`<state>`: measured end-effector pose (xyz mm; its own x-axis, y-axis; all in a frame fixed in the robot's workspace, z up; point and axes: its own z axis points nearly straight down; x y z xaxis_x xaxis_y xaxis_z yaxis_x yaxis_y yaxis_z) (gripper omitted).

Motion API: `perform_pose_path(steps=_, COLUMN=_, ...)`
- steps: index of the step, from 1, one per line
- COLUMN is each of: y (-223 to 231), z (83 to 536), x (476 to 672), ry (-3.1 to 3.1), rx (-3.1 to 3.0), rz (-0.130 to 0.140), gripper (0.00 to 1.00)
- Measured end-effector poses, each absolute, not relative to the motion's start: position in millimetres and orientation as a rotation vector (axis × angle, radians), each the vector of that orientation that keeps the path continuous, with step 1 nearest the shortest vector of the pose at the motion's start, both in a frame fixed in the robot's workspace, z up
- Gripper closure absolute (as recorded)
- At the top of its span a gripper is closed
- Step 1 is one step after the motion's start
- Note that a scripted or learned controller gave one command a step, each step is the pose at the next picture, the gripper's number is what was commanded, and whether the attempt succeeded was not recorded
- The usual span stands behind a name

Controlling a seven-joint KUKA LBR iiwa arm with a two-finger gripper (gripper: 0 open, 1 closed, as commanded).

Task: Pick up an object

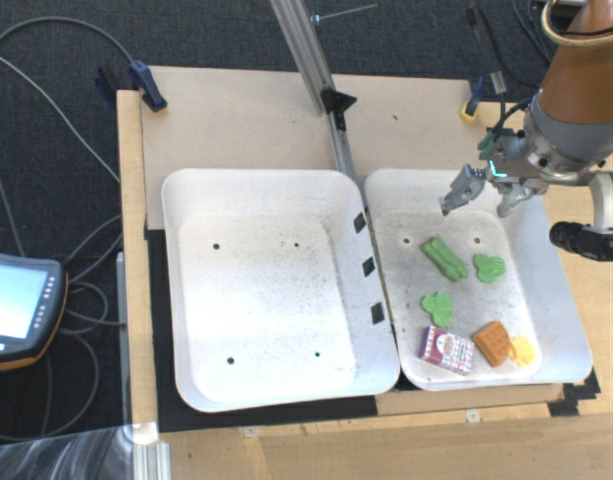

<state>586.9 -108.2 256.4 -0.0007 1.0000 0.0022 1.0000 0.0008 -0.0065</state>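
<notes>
In the right bin (561, 298) we found, nearest, a purple box (446, 350), an orange block (492, 343) and a yellow piece (523, 350). Beyond lay three green pieces (444, 257), untouched. Farthest, the gripper (483, 196) hung above the bin's far end, fingers spread, holding nothing. The left bin (186, 208) adjoined.

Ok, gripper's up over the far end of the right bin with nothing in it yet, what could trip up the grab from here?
1. The gripper hangs open above the right bin, short of the long green piece; a straight descent may close on bare floor.
2. The orange block, yellow piece and purple-white packet crowd the near edge, so fingers might nudge neighbours.
3. The two small green pieces look flat and may slip.
</notes>
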Motion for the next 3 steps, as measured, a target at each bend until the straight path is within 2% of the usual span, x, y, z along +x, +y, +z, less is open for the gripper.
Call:
perform_pose_path(steps=1, y=-108, z=259, x=587.7, ry=-2.221, rx=-2.219, rz=0.0, gripper=0.0)
perform_pose_path(steps=3, y=-104, z=169, x=587.8, ry=-2.216, rx=-2.217, rz=0.006, gripper=0.0)
